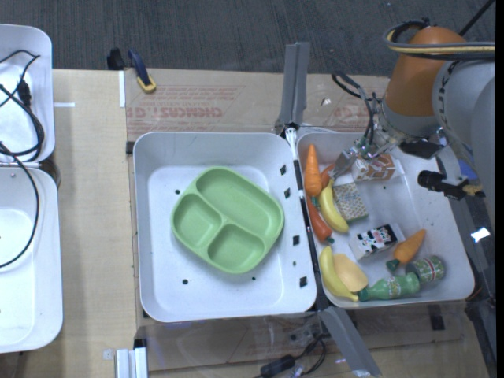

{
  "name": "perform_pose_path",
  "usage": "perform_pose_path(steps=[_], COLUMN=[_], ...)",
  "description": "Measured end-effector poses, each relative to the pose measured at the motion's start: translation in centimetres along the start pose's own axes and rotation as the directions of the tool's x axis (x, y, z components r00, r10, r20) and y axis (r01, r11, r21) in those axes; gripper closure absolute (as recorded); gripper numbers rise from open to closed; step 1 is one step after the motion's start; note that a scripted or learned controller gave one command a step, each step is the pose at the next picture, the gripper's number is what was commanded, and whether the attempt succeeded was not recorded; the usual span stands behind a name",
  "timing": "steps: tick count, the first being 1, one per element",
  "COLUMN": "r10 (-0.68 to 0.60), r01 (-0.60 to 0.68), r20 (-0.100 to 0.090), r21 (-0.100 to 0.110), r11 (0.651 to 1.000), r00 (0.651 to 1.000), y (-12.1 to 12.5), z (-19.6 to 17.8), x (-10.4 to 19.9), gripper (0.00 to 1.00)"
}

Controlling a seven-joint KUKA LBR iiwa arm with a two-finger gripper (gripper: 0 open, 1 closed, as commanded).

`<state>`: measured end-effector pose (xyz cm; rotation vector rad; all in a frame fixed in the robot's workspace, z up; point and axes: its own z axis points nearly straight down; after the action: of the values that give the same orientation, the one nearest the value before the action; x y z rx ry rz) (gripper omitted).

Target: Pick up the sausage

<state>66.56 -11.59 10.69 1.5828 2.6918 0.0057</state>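
Camera view: sausage lies along the right bin's left wall, below and left of the gripper and apart from it — a carrot above it, a banana touching its right side. Whether the gripper is apart or together cannot be told. Left bin holds a green tray, well left of the gripper.
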Motion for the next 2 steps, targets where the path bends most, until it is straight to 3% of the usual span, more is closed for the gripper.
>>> perform_pose_path(steps=[1, 2], r10=[0.001, 0.001], r01=[-0.001, -0.001], r20=[0.02, 0.008], r21=[-0.015, -0.003], r11=[1.0, 1.0], r00=[1.0, 1.0], y=[0.31, 0.06], z=[-1.33, -0.91], x=[-0.65, -0.36], gripper=[1.0, 0.0])
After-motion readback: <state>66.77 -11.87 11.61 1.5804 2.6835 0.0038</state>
